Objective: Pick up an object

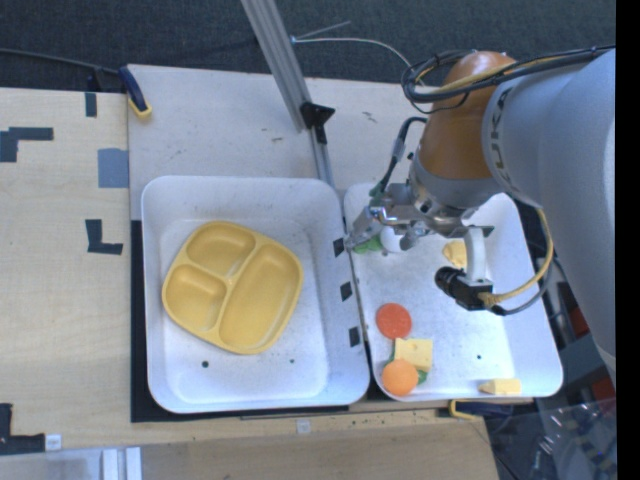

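Reaching in from the right, the grey arm (560, 138) with its orange band (470, 118) hung over the upper part of the right bin (530, 368). Its gripper (385, 230) sat low near that bin's upper left corner, close to the wall shared with the left bin (155, 298). Whether the gripper was apart or together could not be told, since the wrist hid most of it. A small green thing (364, 240) lay right beside the gripper, and it was unclear whether they touched. Lower in the right bin, a red disc (393, 320) lay above a yellow block (413, 352) and an orange ball (400, 377), the ball touching the block. Another small yellow piece (500, 386) lay near the lower right corner. A pale yellow piece (455, 253) showed just under the wrist. The left bin held a yellow divided plate (232, 286), lying flat and slightly turned
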### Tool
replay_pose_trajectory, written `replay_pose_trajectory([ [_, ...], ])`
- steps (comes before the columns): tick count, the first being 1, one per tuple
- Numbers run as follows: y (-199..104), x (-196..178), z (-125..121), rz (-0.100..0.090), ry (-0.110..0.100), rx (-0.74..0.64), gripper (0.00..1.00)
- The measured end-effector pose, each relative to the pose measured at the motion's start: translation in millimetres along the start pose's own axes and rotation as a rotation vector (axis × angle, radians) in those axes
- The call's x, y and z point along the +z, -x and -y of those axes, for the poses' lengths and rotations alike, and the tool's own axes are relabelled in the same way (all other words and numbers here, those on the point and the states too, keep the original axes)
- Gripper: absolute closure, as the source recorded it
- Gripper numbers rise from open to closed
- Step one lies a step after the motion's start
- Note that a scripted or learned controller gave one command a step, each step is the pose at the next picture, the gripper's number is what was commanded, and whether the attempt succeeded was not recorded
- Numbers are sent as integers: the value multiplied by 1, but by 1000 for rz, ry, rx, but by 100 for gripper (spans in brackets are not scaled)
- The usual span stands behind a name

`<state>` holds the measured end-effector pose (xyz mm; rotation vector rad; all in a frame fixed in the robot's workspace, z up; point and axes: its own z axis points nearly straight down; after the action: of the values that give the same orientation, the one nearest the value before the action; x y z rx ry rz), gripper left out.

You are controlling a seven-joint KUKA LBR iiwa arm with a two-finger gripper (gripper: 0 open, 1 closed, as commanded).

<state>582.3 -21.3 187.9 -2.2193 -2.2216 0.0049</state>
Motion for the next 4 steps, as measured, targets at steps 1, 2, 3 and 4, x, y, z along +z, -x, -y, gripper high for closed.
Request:
replay_pose_trajectory([
  [1,-48,0,-30,-3,3,-5,0],
  [2,-46,-10,-29,-1,0,-3,100],
  [3,5,0,7,2,-2,6,100],
  [4,1,-10,5,-1,0,0,100],
])
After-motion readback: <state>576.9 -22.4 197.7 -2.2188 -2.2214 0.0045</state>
